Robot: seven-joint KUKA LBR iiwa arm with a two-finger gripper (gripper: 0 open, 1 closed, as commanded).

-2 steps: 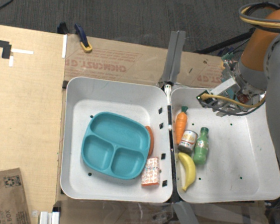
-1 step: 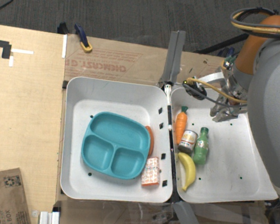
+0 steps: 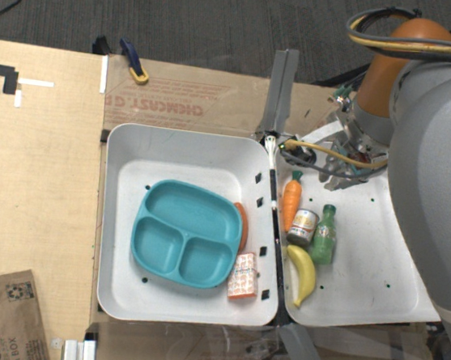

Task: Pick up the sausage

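The sausage (image 3: 242, 223) is a slim orange-red piece in the left bin (image 3: 130, 163). It lies along the right edge of the teal divided plate (image 3: 186, 233), which partly hides it. My gripper (image 3: 338, 173) hangs over the back of the right bin (image 3: 387, 260), below the orange-banded wrist, with cables around it. It is well to the right of the sausage, across the wall between the bins, and close behind the carrot (image 3: 290, 201).
A small red-and-white carton (image 3: 244, 277) lies just in front of the sausage. The right bin also holds a can (image 3: 303, 225), a green bottle (image 3: 325, 235) and a banana (image 3: 302, 276). The grey arm covers that bin's right side.
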